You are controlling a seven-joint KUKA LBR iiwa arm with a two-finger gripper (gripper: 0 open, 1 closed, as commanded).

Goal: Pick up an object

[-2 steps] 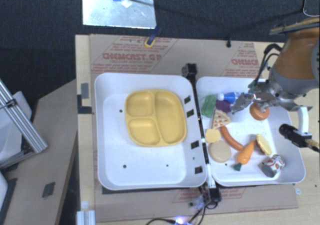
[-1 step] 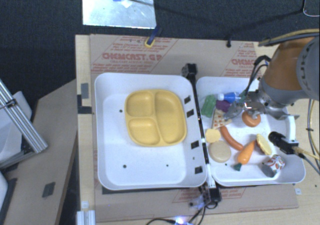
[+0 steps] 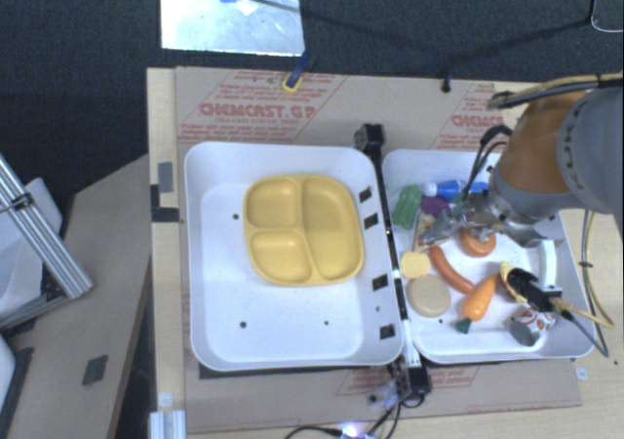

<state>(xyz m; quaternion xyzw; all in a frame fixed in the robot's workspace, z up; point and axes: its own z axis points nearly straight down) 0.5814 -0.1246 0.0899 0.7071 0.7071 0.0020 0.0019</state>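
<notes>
The right bin (image 3: 487,347) holds several toy foods. Among them are a green piece (image 3: 408,203), a blue item (image 3: 450,187), a purple piece (image 3: 432,204), an orange sausage (image 3: 450,268), a carrot (image 3: 478,299), a beige disc (image 3: 429,297), a pale yellow piece (image 3: 415,263) and an orange round piece (image 3: 478,244). My gripper (image 3: 441,225) is low inside this bin. It sits just right of the green piece and above the sausage. The wrist hides what lies right under it. I see nothing clearly held.
The left bin (image 3: 214,330) holds a yellow divided plate (image 3: 300,229). A small grey and brown object (image 3: 526,328) lies in the right bin's near right corner. The grey arm with its orange band (image 3: 541,139) covers that bin's far right part.
</notes>
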